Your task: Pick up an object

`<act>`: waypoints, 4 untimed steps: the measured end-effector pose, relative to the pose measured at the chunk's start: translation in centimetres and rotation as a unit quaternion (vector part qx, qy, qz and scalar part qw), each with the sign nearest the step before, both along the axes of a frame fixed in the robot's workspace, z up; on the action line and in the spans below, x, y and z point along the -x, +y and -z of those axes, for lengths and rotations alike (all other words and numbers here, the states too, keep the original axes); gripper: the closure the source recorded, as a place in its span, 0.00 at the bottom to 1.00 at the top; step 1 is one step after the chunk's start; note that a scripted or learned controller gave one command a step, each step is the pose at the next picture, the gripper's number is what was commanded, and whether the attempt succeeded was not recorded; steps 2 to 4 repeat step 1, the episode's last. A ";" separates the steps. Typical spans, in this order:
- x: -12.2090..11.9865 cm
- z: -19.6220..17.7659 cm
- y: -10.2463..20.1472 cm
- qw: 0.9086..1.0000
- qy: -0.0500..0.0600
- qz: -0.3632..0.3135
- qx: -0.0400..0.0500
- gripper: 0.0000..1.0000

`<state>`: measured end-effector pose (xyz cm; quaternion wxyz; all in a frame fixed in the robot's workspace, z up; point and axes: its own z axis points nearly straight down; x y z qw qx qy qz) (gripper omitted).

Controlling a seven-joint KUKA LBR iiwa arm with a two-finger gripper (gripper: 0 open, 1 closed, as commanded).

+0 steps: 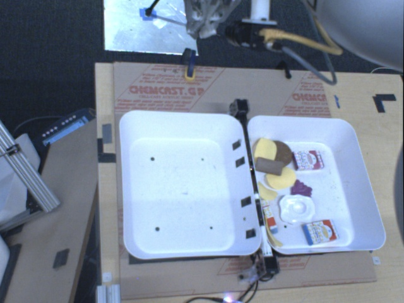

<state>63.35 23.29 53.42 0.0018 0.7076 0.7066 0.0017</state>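
The right bin (363, 169) holds several small toy food items. A yellow disc (264, 148) and a brown disc (283, 151) lie at its far left, with a brown block (269, 166) resting on them. A red-and-white carton (308, 160) lies beside them. Nearer the front are a yellow slice (281, 180), a purple grape bunch (302, 187), a white fried egg (295, 208) and a blue-and-red carton (319, 232). My gripper (203, 24) hangs high at the top of the view, beyond the far edge of the left bin (183, 188) and well away from every item.
Both bins sit on a brown cardboard sheet (164, 90). A small blue-and-yellow clip (189, 65) stands at the board's far edge under the gripper. A yellow cable (300, 40) trails from the wrist. An aluminium frame (25, 175) stands at the left.
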 end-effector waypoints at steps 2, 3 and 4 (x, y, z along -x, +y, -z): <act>-3.6 0.0 -0.6 1.000 0.001 0.000 0.000 1.00; -3.6 0.0 -0.6 1.000 0.001 0.000 0.000 1.00; -3.6 0.0 -0.6 1.000 0.001 0.000 0.000 1.00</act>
